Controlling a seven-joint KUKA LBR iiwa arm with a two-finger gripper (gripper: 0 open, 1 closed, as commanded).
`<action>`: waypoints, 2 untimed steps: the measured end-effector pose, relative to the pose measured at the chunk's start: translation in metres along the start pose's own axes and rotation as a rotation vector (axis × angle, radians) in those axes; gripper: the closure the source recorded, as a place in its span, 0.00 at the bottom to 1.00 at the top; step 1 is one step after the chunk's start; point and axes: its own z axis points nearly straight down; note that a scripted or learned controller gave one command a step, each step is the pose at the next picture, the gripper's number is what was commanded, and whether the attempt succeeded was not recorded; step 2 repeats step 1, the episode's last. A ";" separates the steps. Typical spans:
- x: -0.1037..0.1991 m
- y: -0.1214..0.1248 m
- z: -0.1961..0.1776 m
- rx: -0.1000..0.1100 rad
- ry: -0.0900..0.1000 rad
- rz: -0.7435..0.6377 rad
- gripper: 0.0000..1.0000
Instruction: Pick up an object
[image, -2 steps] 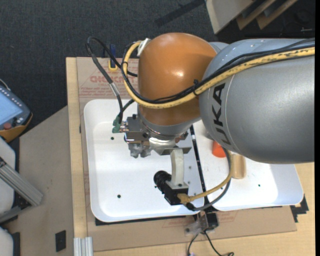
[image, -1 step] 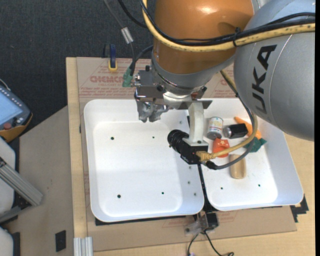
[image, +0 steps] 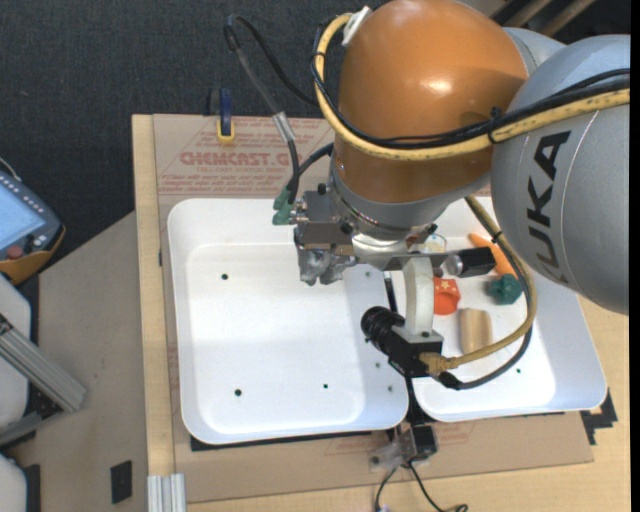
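My gripper (image: 322, 258) hangs low over the far right part of the left bin (image: 262, 340), just below the big orange wrist band. No object shows under it or in it. In the right bin (image: 560, 370) lie a small red-orange block (image: 446, 293), a tan wooden cylinder (image: 474, 328), a dark green piece (image: 505, 290) and a thin orange stick (image: 492, 252). All of these sit to the right of the gripper, and the arm partly hides them.
The arm's bulk covers the far half of the right bin. A black cable fitting (image: 395, 340) and a yellow hose (image: 500, 340) hang over the divide between the bins. A cardboard sheet (image: 230, 155) lies under both bins.
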 end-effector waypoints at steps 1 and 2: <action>-0.151 0.002 -0.093 -0.019 0.001 0.011 1.00; -0.151 0.002 -0.093 -0.019 0.001 0.011 1.00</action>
